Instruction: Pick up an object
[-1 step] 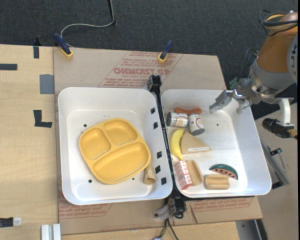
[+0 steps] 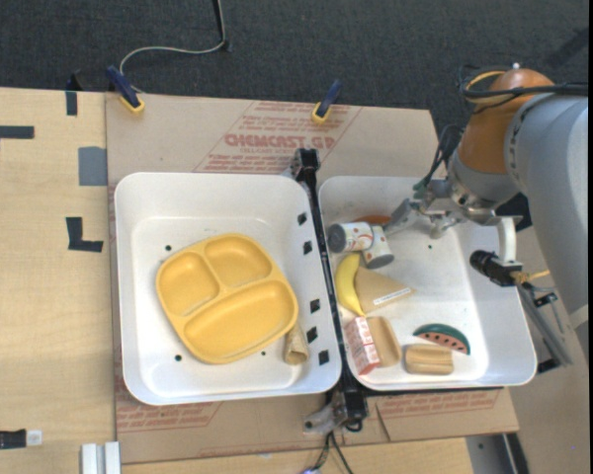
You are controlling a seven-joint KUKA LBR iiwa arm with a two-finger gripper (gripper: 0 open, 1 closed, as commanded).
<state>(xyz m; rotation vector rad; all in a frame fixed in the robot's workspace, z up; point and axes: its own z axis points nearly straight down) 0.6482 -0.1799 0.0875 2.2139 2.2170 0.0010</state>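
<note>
The grey two-finger gripper hangs over the upper part of the right white bin, right of centre in the frame. Whether it is open or closed cannot be told.

The likeliest targets crowd the bin's left side:
- a small white can
- a yellow plastic banana
- a tan wedge

These touch one another, so I judge a descent could nudge neighbours or close on nothing.

The yellow divided plate lies in the left bin.
</note>
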